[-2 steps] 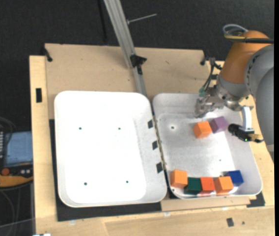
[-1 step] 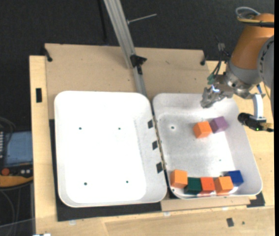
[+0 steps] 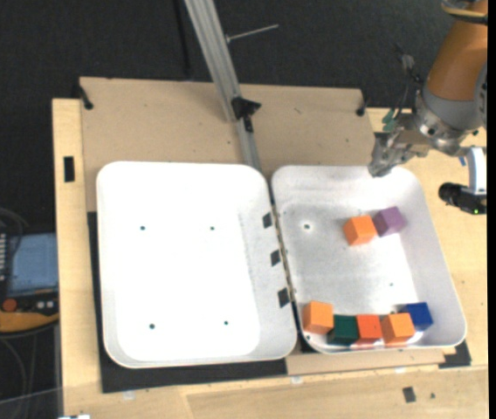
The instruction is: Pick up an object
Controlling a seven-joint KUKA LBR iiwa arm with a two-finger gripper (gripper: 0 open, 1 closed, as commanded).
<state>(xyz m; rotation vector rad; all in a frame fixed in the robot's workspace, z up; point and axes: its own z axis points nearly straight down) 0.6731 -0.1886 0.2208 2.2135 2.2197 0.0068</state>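
My gripper (image 3: 382, 164) hangs over the far edge of the right bin (image 3: 340, 264), above and a little right of the middle pair of blocks. Nothing shows between its fingers. An orange block (image 3: 360, 230) and a purple block (image 3: 389, 220) sit side by side in the bin's middle. Along the near wall lies a row: an orange block (image 3: 319, 316), a dark green block (image 3: 345, 328), a red-orange block (image 3: 368, 326), another orange block (image 3: 397, 326) and a blue block (image 3: 418, 314).
The left bin (image 3: 182, 260) lies beside the right one on the wooden bench. A slanted metal rail (image 3: 222, 64) runs from the top toward the gap between the bins. Cables and a small box (image 3: 25, 269) sit off the bench at the left.
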